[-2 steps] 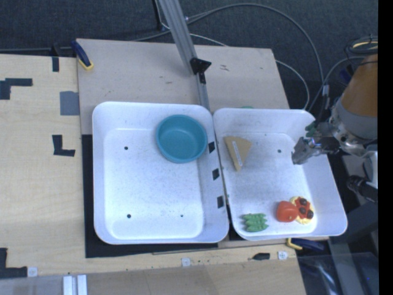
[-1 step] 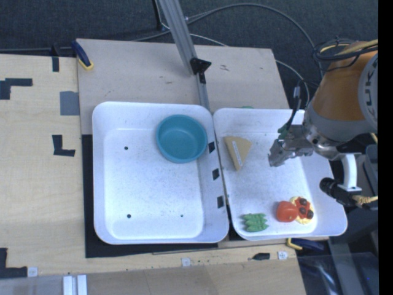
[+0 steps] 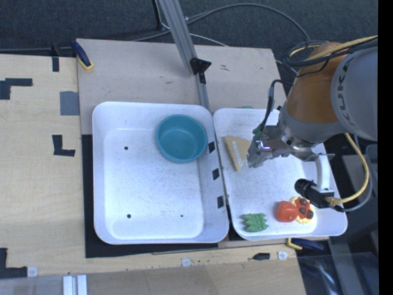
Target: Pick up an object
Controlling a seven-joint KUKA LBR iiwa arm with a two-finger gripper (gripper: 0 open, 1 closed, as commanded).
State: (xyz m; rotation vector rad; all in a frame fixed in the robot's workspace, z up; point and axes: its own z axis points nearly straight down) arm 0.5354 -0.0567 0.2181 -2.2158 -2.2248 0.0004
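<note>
Arm (image 3: 334,91): grey, orange band above the wrist, entering from the right, bent downward. Wrist: angled down and to the left. Gripper (image 3: 255,158): dark metal, pointing down-left, low; black cables loop along its upper side.

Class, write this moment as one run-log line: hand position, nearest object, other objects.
hand: over right bin | nearest: tan wedge beside it | left bin: blue bowl | right bin front: green toy, red toy

The arm (image 3: 344,97) is showing a grey casing with an orange band at frame right. Yellow and black cables (image 3: 359,165) are looping around its wrist.
</note>
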